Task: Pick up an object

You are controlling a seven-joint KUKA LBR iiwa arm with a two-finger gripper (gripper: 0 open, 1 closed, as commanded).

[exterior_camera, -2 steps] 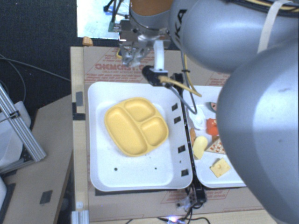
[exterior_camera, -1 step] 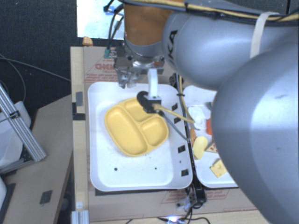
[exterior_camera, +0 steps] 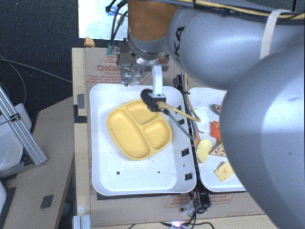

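A yellow divided plate (exterior_camera: 138, 130) lies in the left bin (exterior_camera: 109, 175), tilted across its middle. My gripper (exterior_camera: 129, 78) hangs over the far edge of that bin, just beyond the plate's far corner and a little above it. I see nothing held in it. The right bin (exterior_camera: 207, 93) holds a pale yellow rounded piece (exterior_camera: 204, 150), a red piece (exterior_camera: 215, 129), a yellow wedge (exterior_camera: 223, 171) and a pizza-slice shape (exterior_camera: 218, 151). The arm covers most of that bin.
The big grey arm fills the upper right and hangs over the right bin. A cardboard sheet (exterior_camera: 102, 69) lies under the bins. A metal frame (exterior_camera: 19, 128) stands at the left.
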